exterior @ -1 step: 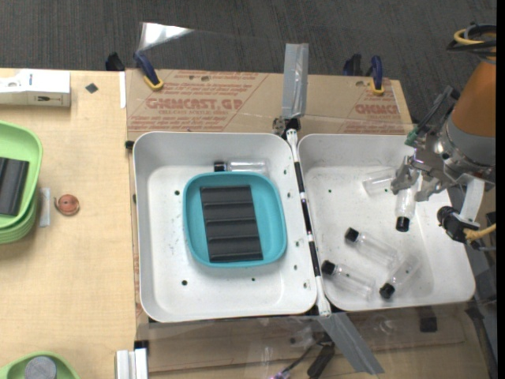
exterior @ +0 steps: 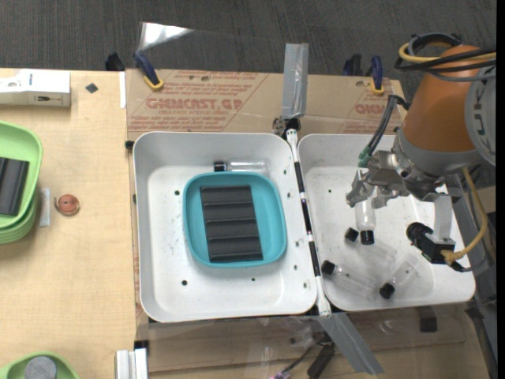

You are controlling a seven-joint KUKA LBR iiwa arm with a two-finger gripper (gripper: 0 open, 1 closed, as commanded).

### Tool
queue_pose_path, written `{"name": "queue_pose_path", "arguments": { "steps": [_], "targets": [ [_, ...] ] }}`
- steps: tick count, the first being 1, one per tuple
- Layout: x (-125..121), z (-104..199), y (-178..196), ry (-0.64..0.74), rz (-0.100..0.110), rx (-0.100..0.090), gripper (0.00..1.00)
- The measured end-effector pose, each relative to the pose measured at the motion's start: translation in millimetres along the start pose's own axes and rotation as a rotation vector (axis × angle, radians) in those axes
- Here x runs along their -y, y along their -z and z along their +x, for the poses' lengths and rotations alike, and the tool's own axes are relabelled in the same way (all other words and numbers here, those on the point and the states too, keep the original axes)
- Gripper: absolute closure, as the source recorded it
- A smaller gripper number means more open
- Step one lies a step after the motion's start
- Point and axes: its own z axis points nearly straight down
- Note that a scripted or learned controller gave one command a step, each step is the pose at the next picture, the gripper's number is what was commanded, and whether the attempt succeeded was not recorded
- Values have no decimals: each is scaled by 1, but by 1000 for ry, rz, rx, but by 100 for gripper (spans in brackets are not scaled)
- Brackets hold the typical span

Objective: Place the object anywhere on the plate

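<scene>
Over the right bin [exterior: 442, 290] I see the gripper [exterior: 364, 208] with its fingers clenched on a clear vial [exterior: 364, 219], which hangs nearly upright, long axis running up and down in my view, black cap at the low end just above the bin floor. Other clear black-capped vials lie near it, one [exterior: 398, 279] angled toward the bin's front. Left of them, the teal plate [exterior: 192, 212] sits in the left bin [exterior: 158, 290], carrying a dark ribbed block [exterior: 230, 222].
</scene>
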Motion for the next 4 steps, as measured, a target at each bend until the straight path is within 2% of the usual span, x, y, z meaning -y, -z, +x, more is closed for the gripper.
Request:
{"name": "queue_pose_path", "arguments": {
  "steps": [1, 2, 4],
  "targets": [
    [23, 90, -23, 174, -1, 1, 100],
    [22, 90, -23, 173, -1, 1, 0],
    [22, 90, -23, 173, -1, 1, 0]
  ]
}}
